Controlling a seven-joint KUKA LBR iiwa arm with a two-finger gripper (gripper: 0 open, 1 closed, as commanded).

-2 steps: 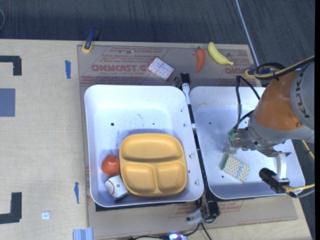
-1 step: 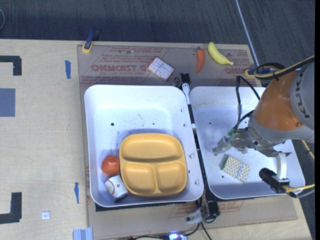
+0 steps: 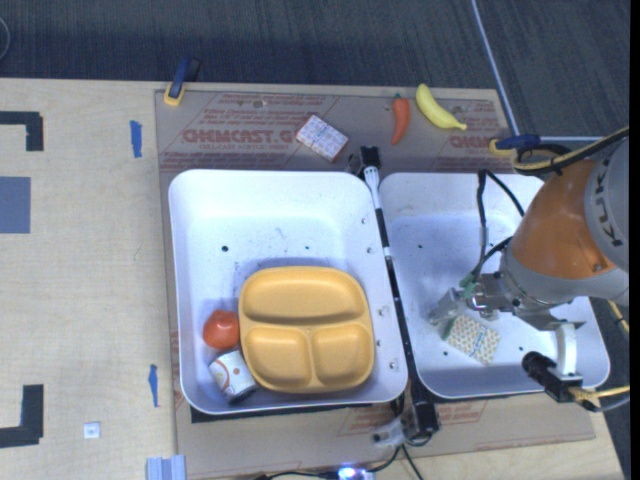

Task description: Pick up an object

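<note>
Half-hidden tool (image 3: 462, 304) over a patterned packet (image 3: 473, 338) in the right bin (image 3: 425, 218), grip unreadable.

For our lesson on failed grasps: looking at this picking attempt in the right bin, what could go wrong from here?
1. The pad lies flat on the right bin floor, so the tool may slide over it and come up with nothing.
2. The tool sits near the pad's edge, so a pinch might catch only a corner and drop it.
3. The cable loops beside the arm and could snag as it lifts.
</note>
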